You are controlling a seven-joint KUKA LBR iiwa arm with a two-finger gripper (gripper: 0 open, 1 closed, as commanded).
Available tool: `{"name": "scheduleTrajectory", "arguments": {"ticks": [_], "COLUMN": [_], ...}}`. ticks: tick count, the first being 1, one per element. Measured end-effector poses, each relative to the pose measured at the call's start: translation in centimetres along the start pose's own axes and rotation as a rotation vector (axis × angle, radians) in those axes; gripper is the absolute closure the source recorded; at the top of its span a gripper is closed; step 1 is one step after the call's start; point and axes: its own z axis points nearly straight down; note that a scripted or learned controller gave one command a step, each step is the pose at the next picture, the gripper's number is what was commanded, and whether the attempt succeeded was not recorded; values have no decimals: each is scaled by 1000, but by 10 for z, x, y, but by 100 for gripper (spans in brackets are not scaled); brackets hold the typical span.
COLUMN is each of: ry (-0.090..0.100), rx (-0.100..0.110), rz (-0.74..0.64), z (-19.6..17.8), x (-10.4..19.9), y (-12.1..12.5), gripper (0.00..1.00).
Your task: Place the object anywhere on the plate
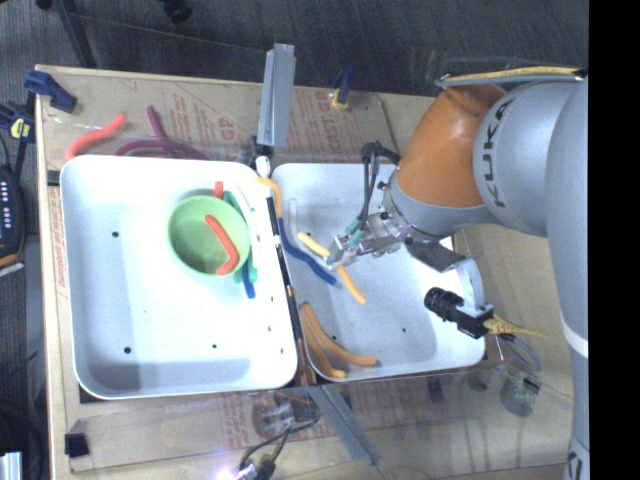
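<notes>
Hand [340,253] low in right bin [420,353], over yellow stick [349,283] and blue stick [305,253]; grip state impossible to tell. Green plate [190,238] in left bin [120,348], red piece [225,236] lying on it.

This is a robotics laboratory. A grey industrial arm [530,158] with an orange band reaches over a plywood bench [200,108] that carries two white bins [130,358], side by side. Blue clamps [48,90] grip the edge of the bench, loose cables [160,148] lie on it, and dark office carpet [300,8] covers the floor behind it
</notes>
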Motion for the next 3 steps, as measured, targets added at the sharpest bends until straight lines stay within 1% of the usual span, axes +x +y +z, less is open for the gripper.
{"name": "scheduleTrajectory", "arguments": {"ticks": [1, 2, 3], "ry": [0, -2, -2], "rx": [1, -3, -3], "rz": [-214, -459, -459], "z": [17, 15, 15], "x": [33, 90, 90], "y": [65, 97, 97], "gripper": [100, 100, 0]}}
